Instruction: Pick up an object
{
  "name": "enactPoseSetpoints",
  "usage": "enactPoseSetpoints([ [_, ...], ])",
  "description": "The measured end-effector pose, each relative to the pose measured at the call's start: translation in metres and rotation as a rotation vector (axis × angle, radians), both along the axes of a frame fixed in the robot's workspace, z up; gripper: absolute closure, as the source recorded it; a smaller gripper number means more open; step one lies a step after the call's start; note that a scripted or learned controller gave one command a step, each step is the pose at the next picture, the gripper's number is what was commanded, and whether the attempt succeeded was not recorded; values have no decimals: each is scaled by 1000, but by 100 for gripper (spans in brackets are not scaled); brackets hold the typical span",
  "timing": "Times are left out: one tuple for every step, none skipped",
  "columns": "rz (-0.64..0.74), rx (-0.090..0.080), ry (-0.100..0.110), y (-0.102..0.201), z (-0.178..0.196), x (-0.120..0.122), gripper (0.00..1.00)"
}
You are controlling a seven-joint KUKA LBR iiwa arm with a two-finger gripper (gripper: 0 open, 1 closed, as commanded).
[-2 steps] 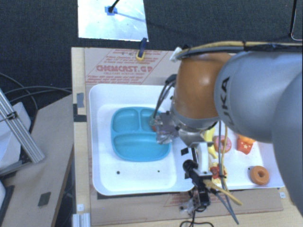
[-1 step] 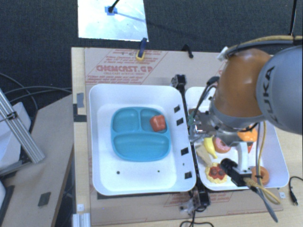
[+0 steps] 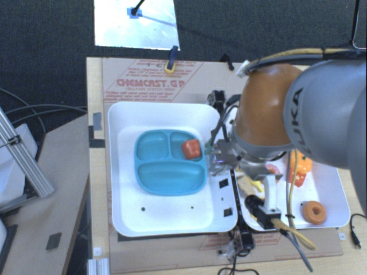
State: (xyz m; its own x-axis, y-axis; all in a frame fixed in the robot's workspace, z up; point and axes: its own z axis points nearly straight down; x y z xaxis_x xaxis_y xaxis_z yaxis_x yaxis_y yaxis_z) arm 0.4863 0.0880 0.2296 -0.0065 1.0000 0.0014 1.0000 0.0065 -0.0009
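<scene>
The landmark is the blue divided tray point(image 3: 170, 161), which lies flat in the left white bin point(image 3: 129, 211); a small red-orange object point(image 3: 191, 149) sits in the tray's upper right compartment, close to the tray's right rim; the gripper point(image 3: 217, 160) hangs just beyond that rim, right of the tray and slightly below the red-orange object, near it but with no contact that can be made out; whether the gripper is spread or closed cannot be told, as the wrist hides it; the grey arm point(image 3: 321, 110) with its orange band point(image 3: 266, 110) reaches in from well right of the tray; further right of the tray, in the right white bin point(image 3: 335, 213), lie a brown ring-shaped object point(image 3: 313, 211), an orange-yellow object point(image 3: 300, 169) and a yellow piece point(image 3: 256, 183).
</scene>
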Motion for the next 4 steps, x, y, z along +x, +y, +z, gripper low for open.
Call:
enactPoseSetpoints([
  [-1, -1, 3, 36, -80, 35, 100],
  [3, 6, -15, 83, 57, 27, 100],
  [-12, -4, 3, 12, 3, 2, 100],
  [-18, -7, -8, -111, 46, 1, 100],
])
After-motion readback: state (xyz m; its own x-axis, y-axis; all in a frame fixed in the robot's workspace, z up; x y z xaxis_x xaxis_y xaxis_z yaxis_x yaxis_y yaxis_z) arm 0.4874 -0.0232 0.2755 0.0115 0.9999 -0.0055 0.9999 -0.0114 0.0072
